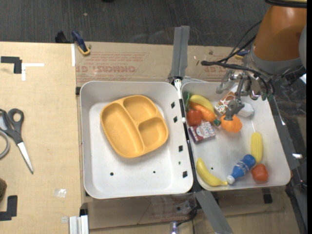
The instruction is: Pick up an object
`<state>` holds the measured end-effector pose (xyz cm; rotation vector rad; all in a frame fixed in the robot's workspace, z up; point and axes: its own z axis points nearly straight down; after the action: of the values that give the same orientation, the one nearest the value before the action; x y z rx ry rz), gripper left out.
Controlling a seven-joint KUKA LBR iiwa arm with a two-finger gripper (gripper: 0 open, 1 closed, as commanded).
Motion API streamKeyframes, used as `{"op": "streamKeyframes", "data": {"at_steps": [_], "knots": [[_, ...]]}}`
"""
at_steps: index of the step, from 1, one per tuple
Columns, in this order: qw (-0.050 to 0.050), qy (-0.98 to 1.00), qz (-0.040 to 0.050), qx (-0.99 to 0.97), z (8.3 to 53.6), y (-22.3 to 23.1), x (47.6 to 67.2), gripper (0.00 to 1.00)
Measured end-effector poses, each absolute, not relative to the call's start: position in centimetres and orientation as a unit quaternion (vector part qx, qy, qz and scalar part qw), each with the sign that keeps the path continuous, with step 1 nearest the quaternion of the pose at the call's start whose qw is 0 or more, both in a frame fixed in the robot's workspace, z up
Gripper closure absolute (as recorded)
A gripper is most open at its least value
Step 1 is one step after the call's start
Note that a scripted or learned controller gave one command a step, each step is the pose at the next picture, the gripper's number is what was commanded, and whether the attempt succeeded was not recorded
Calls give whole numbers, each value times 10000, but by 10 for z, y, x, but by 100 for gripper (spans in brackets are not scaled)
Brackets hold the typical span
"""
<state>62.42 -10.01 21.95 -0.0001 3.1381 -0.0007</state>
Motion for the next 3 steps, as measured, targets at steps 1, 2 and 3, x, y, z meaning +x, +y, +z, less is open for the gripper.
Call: {"op": "streamKeyframes", "data": {"at_steps": [1,2,3], "knots": [[98,9950,-12,-989,113,-94,659,0],[74,9974,-7,-720,99,-92,663,0],[67,9998,-6,-163,98,-94,662,0]]}}
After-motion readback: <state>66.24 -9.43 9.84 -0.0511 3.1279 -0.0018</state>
